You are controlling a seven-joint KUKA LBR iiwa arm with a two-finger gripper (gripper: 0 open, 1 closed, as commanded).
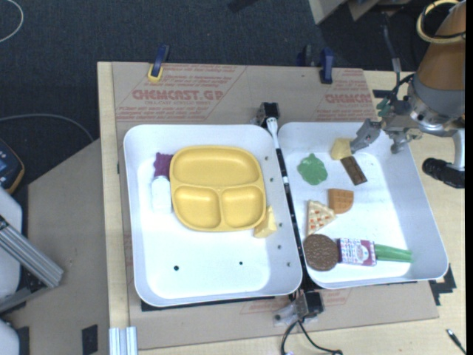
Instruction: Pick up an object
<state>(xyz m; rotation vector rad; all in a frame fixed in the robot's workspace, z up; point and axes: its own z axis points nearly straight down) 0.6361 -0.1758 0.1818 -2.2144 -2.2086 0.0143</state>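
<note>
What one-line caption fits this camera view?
Gripper open above the right bin of toy food, near a yellow piece; left bin holds a yellow divided plate.

I judge this a robotics lab: my arm works over two white bins clamped to a board, loose cables on dark carpet.
</note>
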